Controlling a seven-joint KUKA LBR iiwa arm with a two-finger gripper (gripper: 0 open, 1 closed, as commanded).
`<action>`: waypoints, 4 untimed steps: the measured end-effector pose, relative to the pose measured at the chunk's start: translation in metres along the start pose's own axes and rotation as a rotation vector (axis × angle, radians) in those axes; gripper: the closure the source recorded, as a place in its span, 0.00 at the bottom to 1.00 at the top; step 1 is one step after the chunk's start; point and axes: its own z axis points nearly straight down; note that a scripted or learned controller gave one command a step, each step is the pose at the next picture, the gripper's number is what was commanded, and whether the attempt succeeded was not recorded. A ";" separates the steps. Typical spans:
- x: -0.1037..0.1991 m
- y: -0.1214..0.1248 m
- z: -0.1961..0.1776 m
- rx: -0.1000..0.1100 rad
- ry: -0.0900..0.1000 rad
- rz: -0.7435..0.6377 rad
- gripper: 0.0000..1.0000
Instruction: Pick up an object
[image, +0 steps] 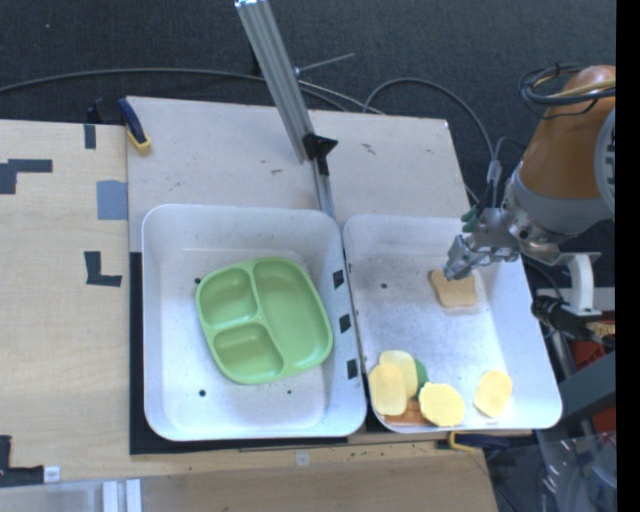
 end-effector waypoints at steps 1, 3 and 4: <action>0.044 0.014 0.015 0.002 0.001 -0.001 1.00; 0.161 0.045 0.020 -0.001 0.002 -0.004 1.00; 0.204 0.062 0.035 0.000 0.000 -0.001 1.00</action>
